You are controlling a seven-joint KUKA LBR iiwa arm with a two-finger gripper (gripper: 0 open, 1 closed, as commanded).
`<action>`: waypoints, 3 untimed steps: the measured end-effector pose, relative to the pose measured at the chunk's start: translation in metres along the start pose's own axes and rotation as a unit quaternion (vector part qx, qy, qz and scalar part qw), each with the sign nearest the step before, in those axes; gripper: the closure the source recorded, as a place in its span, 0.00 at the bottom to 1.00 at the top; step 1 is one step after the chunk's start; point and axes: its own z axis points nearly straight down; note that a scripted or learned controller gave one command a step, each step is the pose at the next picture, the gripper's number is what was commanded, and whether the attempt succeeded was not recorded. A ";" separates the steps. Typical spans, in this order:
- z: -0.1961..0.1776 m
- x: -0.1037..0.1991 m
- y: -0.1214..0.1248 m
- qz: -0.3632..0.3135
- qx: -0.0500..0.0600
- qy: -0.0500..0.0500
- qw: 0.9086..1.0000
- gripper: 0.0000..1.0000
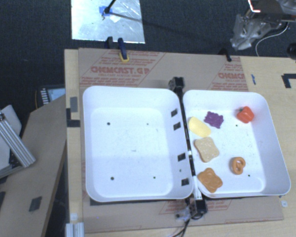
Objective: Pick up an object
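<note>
- Six small objects are seen in the right shallow white bin: a purple knobbly piece, a red-orange pepper-like piece, a pale yellow oval, a tan bread slice, an orange pretzel-shaped ring and a brown-orange lump.
- The pincer is seen well apart from them, above the worktop's far edge; whether it is apart or together cannot be told.

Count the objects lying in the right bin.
6: yellow piece, purple piece, red-orange piece, tan toast-like piece, orange pretzel, brown piece. None appear hidden.
</note>
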 end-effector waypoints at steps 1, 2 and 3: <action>0.001 0.095 -0.028 0.000 0.001 0.000 1.000 1.00; -0.011 0.089 -0.027 0.004 -0.001 -0.001 1.000 1.00; 0.007 0.195 -0.050 -0.001 0.002 0.000 1.000 1.00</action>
